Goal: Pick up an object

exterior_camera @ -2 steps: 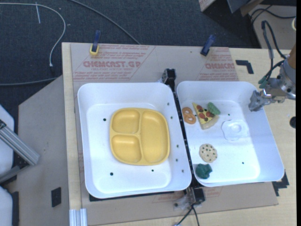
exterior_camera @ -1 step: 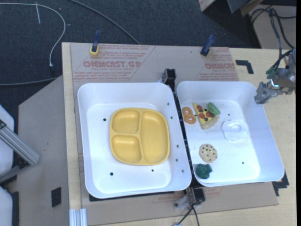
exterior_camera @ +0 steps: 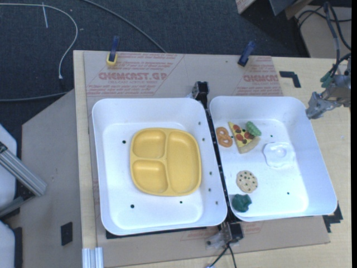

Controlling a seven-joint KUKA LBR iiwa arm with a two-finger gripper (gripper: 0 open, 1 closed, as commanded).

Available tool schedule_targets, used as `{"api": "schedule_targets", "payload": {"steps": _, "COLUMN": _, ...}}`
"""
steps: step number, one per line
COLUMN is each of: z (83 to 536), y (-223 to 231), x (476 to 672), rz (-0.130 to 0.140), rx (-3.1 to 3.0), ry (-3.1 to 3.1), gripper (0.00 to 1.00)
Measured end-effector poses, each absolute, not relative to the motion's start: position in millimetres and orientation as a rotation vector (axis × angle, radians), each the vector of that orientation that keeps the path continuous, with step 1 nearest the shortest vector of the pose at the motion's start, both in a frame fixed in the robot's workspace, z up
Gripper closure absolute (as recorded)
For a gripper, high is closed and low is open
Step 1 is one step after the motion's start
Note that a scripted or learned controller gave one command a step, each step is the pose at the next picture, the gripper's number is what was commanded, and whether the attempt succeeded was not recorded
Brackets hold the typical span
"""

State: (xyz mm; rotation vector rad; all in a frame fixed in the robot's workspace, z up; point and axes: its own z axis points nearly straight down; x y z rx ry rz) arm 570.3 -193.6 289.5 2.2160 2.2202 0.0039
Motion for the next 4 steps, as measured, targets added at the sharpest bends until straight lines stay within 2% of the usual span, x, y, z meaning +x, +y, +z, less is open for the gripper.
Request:
{"api": "schedule_targets", "payload": {"steps": 3, "z": 242, "y": -49, "x": 532.8, "rz": -0.001, "rx": 2.222, "ry": 2.226, "gripper": 1.00}}
{"api": "schedule_targets", "payload": {"steps": 4, "z": 247, "y": 9, "x": 525.7, "rz": 0.001, "rx": 2.217, "ry": 2.232, "gripper": 1.00}}
